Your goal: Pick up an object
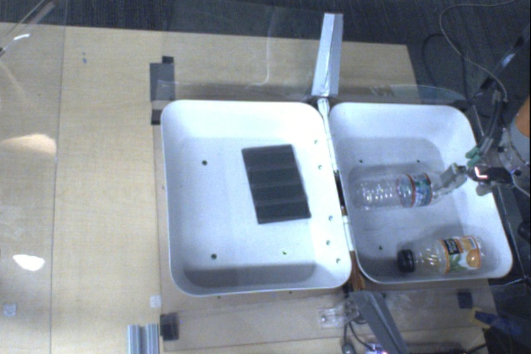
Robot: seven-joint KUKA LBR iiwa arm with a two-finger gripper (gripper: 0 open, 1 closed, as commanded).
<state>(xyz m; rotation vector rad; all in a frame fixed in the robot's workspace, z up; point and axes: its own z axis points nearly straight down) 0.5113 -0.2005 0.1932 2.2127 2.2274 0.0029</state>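
Observation:
A clear plastic bottle (388,191) with a blue band lies on its side in the middle of the right bin (390,124). My gripper (453,177) reaches in over the bin's right wall and its tip is at the bottle's right end, touching or almost touching it. A second bottle (440,255), with a black cap and a yellow label, lies along the front of the same bin, below the gripper. A flat black ridged block (276,183) rests in the middle of the left bin (191,178).
A grey upright post (328,54) stands behind the seam between the two bins. Cables (489,87) hang at the far right beside the arm. Clear plastic sheeting (33,145) covers the bench on the left.

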